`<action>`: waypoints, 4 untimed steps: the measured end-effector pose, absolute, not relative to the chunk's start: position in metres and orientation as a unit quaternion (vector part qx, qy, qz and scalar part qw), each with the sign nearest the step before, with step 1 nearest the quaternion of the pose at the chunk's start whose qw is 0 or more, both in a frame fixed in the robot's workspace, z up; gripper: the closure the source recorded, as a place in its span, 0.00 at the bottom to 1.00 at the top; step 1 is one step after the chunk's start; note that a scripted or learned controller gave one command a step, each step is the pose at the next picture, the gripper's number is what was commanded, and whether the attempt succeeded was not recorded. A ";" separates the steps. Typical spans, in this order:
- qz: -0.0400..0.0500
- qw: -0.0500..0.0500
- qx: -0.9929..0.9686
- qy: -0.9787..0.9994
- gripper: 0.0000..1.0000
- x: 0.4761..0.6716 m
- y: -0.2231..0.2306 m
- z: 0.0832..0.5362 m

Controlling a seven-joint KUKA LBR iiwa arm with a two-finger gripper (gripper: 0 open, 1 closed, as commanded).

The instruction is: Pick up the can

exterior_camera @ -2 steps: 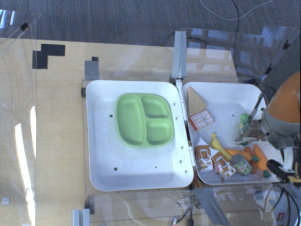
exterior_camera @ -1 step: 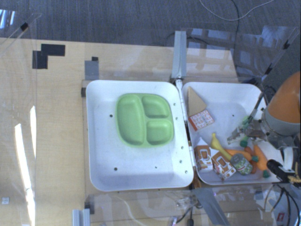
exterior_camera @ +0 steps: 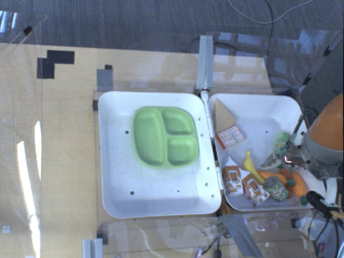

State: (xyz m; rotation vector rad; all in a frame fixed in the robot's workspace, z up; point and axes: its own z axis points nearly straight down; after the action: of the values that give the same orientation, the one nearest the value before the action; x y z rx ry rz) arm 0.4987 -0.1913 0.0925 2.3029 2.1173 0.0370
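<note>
Two shallow white bins sit side by side on a pale wood bench (exterior_camera: pixel 64 160). Left bin (exterior_camera: pixel 115 198): a smooth green plate (exterior_camera: pixel 164 137), three compartments, rounded corners. Right bin (exterior_camera: pixel 279 109): cluttered. The can (exterior_camera: pixel 275 189), short and round with a grey-green top, lies near the front wall, touching an orange fruit (exterior_camera: pixel 297 186), beside a printed carton (exterior_camera: pixel 255 188) and a yellow banana (exterior_camera: pixel 252 165). My gripper (exterior_camera: pixel 287 156) hangs above that clutter; grip state, cannot tell. Dark ribbed carpet (exterior_camera: pixel 134 15) lies beyond the bench.
</note>
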 end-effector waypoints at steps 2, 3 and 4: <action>0.002 0.002 0.809 0.587 0.00 0.615 -0.192 0.088; 0.002 0.003 0.785 0.620 0.00 0.596 -0.184 0.235; 0.002 0.003 0.746 0.666 0.00 0.596 -0.105 0.300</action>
State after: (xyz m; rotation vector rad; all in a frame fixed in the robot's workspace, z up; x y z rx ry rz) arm 0.5964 -0.1048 0.3004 2.3393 2.0888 0.0074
